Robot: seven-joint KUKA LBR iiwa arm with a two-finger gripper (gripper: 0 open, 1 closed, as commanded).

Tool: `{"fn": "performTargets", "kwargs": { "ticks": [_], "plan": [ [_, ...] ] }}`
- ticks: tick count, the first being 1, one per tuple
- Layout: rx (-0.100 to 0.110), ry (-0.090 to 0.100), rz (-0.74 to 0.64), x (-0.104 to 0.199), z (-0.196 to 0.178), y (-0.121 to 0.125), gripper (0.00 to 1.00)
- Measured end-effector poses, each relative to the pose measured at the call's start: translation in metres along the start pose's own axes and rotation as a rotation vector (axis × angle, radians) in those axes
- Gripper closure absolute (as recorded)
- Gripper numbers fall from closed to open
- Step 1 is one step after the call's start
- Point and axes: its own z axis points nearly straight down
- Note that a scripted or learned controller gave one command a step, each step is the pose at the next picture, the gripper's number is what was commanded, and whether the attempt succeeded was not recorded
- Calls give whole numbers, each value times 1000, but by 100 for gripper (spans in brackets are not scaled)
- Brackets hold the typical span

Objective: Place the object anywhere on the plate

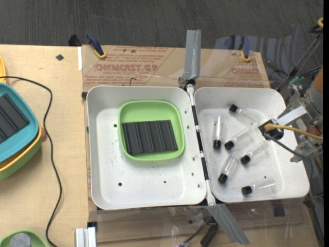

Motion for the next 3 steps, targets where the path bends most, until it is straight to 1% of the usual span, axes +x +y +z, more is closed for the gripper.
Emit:
{"fn": "performTargets", "kwargs": {
  "ticks": [1, 2, 3],
  "plan": [
    [0, 0, 126, -5, -45, 12, 0],
    [1, -2, 114, 19, -13, -57, 0],
    [0, 1, 131, 39, 33, -113, 0]
  ]
}}
